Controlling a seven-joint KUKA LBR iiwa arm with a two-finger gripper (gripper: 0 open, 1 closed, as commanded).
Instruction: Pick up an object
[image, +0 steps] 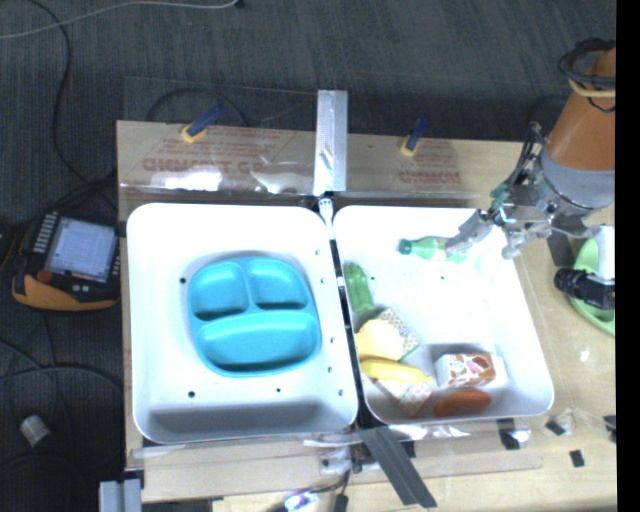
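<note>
The small green bottle (430, 247), judged light, rigid and slippery, is seen clamped at one end by the end effector (478, 232), upper right.

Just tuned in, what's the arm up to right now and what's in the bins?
The gripper is over the upper part of the right bin, right beside a small green bottle lying there; whether it grips the bottle cannot be told. The other items sit in that bin's lower left: a green vegetable, a banana, a small carton and a red sausage-like piece. The left bin holds a blue divided tray.
</note>
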